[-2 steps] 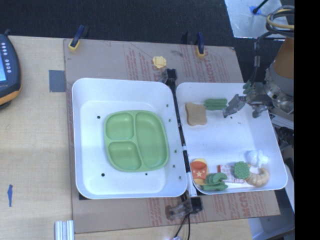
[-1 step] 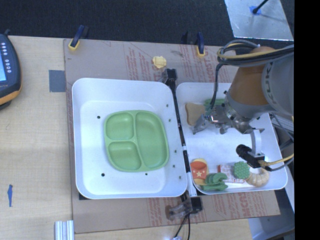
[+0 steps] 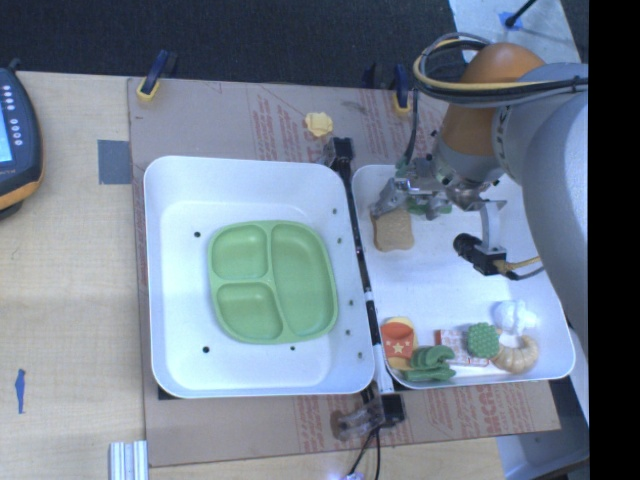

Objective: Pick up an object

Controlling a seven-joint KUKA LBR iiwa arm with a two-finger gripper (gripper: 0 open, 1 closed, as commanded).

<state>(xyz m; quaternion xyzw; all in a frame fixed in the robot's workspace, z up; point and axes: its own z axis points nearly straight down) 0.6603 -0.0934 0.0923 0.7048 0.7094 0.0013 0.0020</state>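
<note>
I am hovering my gripper [image 3: 398,200] just above the bread slice [image 3: 393,232] in the right bin [image 3: 548,298]; I cannot tell its state; nothing is lifted; grasping and raising are remaining.

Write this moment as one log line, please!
pincer: over toast, right bin | tray: left bin | toys: right bin's near edge

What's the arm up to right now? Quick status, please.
Gripper low in right bin, over toast slice. Toast lying flat, not lifted. Other toy food heaped at bin's near edge, clear of it.
</note>
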